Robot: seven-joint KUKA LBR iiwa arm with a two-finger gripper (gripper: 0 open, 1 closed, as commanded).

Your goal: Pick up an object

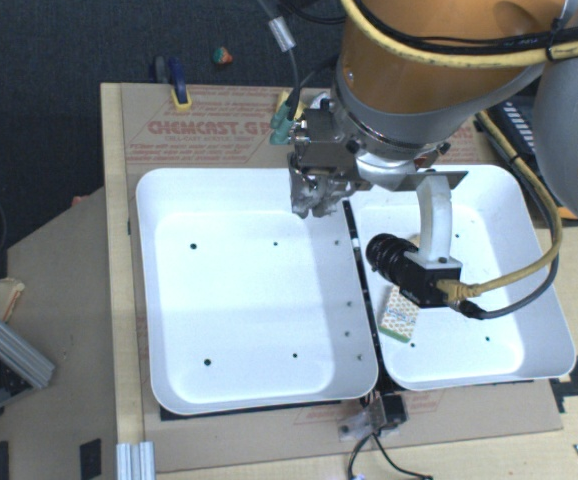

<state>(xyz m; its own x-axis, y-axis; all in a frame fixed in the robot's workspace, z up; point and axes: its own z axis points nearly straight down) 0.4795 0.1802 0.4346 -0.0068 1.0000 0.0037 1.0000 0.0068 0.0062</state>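
Note:
A small flat piece [401,315] with a speckled face and a green edge lies in the right bin [489,353], near its left wall. My gripper [315,200] hangs over the far end of the divider between the two bins, above and to the left of the piece and apart from it. A black cylinder on a white bracket [405,263] juts from the wrist and hides the piece's upper end. The left bin [239,298] shows a bare white floor with a few small dark dots.
Both bins rest on a brown board [129,128] with red lettering. A blue and yellow clamp [177,80] sits at its far left corner. A yellow cable [514,273] loops over the right bin. The large orange-banded arm [449,38] overhangs the far right.

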